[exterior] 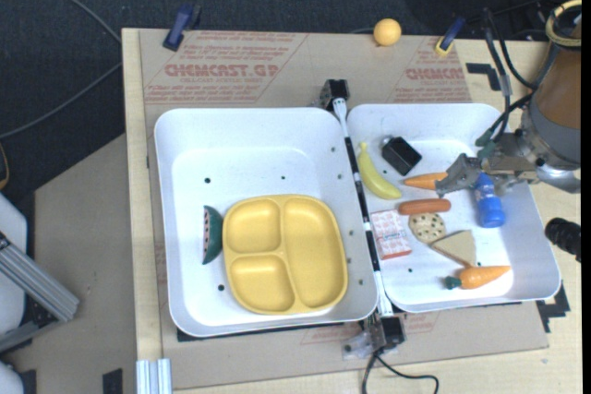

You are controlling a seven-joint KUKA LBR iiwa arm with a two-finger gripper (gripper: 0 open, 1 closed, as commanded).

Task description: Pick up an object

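Step in hand, by the look of it: approach and descent, grasp not yet made. Grey two-finger gripper (pixel 459 174) low inside the right-hand shallow white bin (pixel 531 277), arm reaching in over that bin's right wall. Fingers spread, pointing toward the bin's left wall; nothing seen between them. Tips just above or touching the small orange carrot-shaped toy (pixel 426 183) lying flat near the bin's middle; contact impossible to confirm from this slant.

Likeliest target, as a judgement: that carrot toy. Close neighbours crowd it: yellow plastic banana (pixel 376 178) just beside on the left, black block (pixel 401 154) toward the bin's far wall, red sausage-like piece (pixel 424 207) and round speckled cookie (pixel 428 226) just beside on the near side. Blue plastic bottle (pixel 488 201) lying close under the wrist. Further toward the near wall: tan wedge-shaped slice (pixel 455 247), second orange carrot with green top (pixel 478 276), red-and-white printed packet (pixel 391 234) against the left wall.

Left-hand white bin (pixel 175 152) holding a yellow three-compartment plastic plate (pixel 283 252) and a watermelon-slice toy (pixel 212 233), well apart from the action. Orange ball (pixel 387 31) on the bench's far edge.

Next move calls for: settling the fingers astride the carrot's narrow body, closing, then a straight lift. Risk judged: sausage piece or banana nudged or pinched along with it.
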